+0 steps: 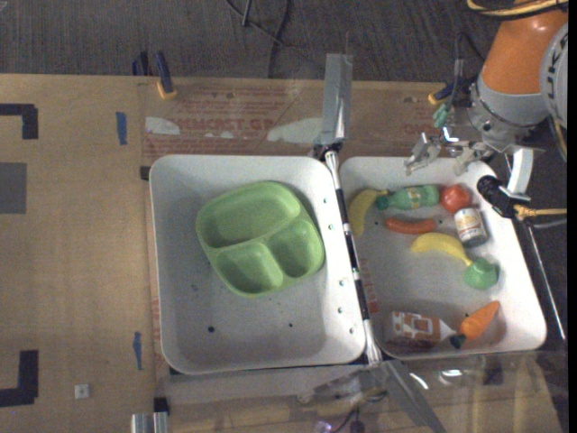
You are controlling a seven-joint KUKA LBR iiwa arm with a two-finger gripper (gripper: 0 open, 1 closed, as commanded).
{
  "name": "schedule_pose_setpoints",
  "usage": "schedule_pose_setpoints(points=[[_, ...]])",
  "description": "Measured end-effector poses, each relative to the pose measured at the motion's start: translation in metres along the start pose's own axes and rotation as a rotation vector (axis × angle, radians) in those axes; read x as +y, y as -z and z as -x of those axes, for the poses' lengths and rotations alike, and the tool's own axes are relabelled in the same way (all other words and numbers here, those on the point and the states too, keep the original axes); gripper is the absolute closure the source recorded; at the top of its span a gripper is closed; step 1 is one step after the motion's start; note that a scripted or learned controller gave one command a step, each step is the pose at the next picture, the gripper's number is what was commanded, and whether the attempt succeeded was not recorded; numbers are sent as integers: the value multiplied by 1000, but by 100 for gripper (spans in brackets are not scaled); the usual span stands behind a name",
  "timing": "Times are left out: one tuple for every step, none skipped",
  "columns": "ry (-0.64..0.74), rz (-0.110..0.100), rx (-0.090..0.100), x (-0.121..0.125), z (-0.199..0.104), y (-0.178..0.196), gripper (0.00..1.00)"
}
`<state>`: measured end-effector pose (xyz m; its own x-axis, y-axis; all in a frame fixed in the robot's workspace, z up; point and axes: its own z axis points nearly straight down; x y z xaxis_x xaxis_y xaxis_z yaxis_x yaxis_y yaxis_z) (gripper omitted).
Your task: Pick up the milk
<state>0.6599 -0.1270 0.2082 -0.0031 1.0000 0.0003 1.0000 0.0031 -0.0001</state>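
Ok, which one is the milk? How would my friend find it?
Look in the right bin, along its near edge. The milk lies flat there, left of the carrot. It is the one boxy carton, white with orange print; its neighbours are rounded fruit, vegetables and a can.

- Milk carton [414, 327]: small, white with orange-brown print, lying flat on its side.
- It rests by the right bin's near edge, beside a carrot [479, 319].
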Motion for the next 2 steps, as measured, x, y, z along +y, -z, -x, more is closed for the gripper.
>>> schedule_pose_setpoints(points=[[128,0,0,-87,-25,-11,0],[123,4,-1,-86,-23,0,100]])
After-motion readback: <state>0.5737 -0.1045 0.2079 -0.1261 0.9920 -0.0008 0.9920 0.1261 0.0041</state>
